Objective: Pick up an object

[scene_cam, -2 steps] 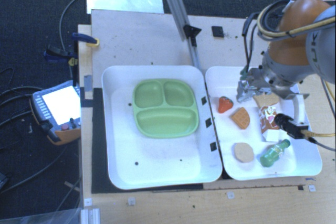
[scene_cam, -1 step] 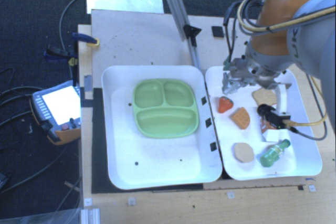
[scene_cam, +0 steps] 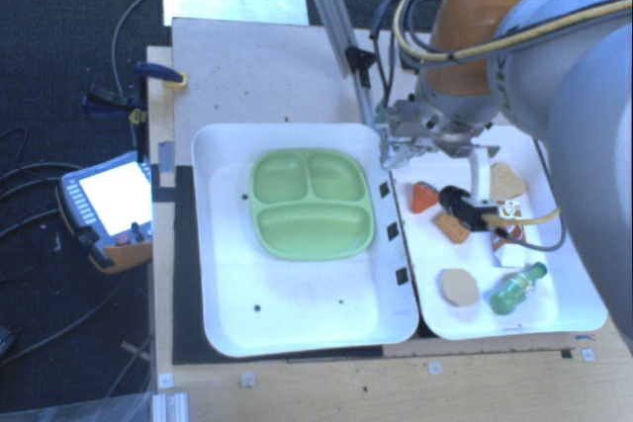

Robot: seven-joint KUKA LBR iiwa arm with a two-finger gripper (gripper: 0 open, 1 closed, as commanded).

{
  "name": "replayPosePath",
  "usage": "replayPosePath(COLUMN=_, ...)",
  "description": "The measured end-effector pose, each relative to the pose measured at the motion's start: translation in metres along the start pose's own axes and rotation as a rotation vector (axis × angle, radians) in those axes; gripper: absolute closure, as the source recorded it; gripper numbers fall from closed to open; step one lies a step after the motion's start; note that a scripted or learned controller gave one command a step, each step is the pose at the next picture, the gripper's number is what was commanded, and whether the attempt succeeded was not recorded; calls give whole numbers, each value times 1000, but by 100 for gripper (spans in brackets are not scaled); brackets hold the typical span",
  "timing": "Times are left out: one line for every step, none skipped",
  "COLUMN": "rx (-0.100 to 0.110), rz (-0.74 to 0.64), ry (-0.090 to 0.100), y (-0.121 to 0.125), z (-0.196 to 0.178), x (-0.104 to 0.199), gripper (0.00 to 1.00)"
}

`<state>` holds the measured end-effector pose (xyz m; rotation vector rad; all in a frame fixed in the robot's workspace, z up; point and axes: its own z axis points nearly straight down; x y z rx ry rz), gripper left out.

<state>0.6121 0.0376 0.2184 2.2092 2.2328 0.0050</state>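
Observation:
My gripper (scene_cam: 404,149) hangs over the far left corner of the right bin (scene_cam: 574,311), close to the wall between the two bins. Just below it in the view lies a red-orange piece (scene_cam: 424,197), and an orange-brown block (scene_cam: 453,229) sits a little nearer. A round tan disc (scene_cam: 459,287) and a green bottle (scene_cam: 516,289) lie toward the bin's near side. A tan bread-like slice (scene_cam: 507,181) and a small white item (scene_cam: 510,256) rest to the right, partly behind the arm. I see nothing held in the gripper.
The left bin (scene_cam: 227,311) holds a green divided plate (scene_cam: 312,203) in its far half. The grey arm with its orange band (scene_cam: 480,10) covers the right bin's far right part. A handheld pendant (scene_cam: 109,208) lies on the floor left of the bench.

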Motion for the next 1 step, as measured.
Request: replayPosePath(rx=-2, rz=1, ry=0, y=28, z=1, x=43, gripper=100)
